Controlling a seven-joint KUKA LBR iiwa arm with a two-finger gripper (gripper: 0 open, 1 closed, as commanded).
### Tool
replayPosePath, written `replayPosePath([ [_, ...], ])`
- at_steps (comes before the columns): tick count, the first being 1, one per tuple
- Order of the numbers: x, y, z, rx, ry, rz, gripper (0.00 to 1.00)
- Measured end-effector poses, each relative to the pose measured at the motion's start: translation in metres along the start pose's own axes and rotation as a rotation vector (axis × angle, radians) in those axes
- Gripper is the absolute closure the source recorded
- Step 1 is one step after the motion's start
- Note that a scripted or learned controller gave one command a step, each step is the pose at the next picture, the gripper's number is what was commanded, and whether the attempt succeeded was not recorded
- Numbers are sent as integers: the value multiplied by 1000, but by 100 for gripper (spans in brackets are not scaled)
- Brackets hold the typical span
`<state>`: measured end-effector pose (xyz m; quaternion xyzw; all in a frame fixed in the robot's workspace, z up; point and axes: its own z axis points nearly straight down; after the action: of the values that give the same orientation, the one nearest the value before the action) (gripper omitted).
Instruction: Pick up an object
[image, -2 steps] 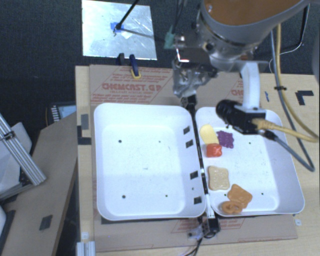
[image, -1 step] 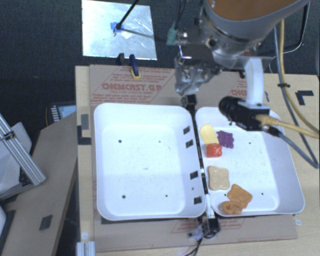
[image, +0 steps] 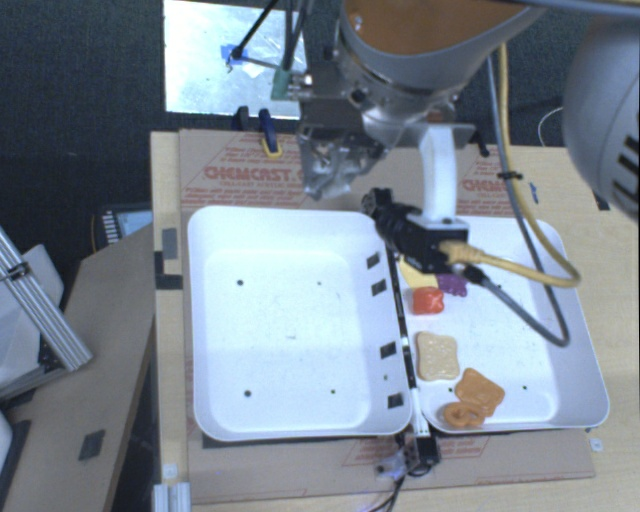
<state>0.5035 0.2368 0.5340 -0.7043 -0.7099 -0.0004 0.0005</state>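
- Objects for pick-up: all in right bin (image: 560, 330), clustered along its left side near the divider btwn bins
- Red block (image: 427, 300): upper part of cluster, just beside purple piece (image: 454, 285), which sits to its right, partly under the black fitting
- Beige toast-like slab (image: 437, 356): below red block, lying flat on bin floor, apart from it
- Orange piece (image: 481, 389): below-right of slab; second orange piece (image: 461, 415), ring-like, touching or nearly touching it at bin's front edge
- End effector (image: 335, 172): metallic, above table behind left bin's (image: 280, 330) far rim, well apart from all objects; nothing seen btwn fingers; open/closed state cannot tell, detail too blurred
- Arm (image: 440, 40): grey w/ orange band, enters from top right, overhangs rear of both bins
- White bracket (image: 438, 180) w/ black fitting (image: 415, 238) hangs over right bin's upper-left corner; yellow cable (image: 525, 270) and grey cable (image: 535, 320) run from it across right bin
- Table (image: 230, 175): cardboard-brown sheet w/ red print under both bins
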Motion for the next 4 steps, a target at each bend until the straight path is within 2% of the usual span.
replayPosePath([
  [1,-2,1,-12,-3,2,3,100],
  [2,-2,1,-12,-3,1,3,0],
  [3,-14,23,0,-1,-2,8,0],
  [4,-13,22,-13,-4,1,6,100],
])
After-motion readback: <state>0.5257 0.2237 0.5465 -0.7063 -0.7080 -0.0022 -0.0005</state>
